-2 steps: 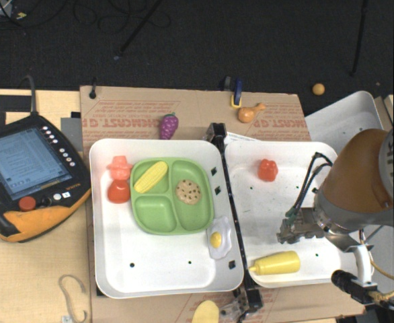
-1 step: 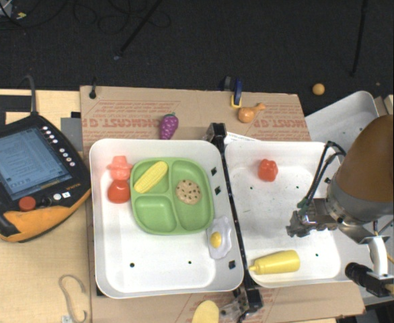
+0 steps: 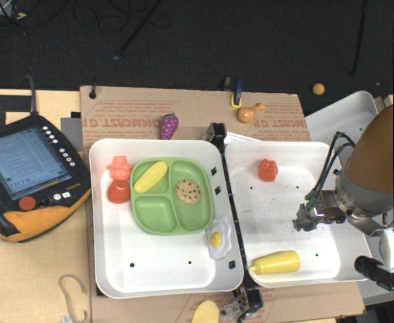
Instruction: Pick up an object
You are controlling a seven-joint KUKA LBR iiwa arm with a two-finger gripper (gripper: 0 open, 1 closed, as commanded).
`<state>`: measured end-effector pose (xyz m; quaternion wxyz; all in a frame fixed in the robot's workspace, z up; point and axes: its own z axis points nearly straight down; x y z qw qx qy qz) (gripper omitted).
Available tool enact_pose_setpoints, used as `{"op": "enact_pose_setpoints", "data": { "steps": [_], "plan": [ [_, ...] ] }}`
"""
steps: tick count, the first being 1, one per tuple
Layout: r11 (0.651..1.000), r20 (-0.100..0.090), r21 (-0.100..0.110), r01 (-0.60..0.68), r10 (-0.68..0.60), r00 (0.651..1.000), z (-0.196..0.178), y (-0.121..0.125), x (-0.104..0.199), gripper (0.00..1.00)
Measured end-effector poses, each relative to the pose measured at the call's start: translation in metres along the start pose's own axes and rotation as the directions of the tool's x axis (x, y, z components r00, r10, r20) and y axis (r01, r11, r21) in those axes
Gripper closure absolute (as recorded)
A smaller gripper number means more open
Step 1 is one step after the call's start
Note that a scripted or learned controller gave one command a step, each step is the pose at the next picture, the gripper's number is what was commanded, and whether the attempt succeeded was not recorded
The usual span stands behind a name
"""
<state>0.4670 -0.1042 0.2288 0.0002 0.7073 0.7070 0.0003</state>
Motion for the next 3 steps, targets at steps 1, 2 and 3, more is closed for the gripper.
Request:
{"op": "enact_pose_setpoints", "data": {
  "steps": [1, 2, 3],
  "plan": [
    [1.0, -0.001, 0.001, 0.004, -0.004, 1.0, -0.007, 0.033, 0.036, 1.0],
    [1.0, -0.001, 0.003, 0.003, -0.003, 1.0, -0.003, 0.054, 0.073, 1.0],
    [1.0, -0.001, 0.001, 0.003, -0.003, 1.0, -0.008, 0.082, 0.111, 1.0]
  ]
}}
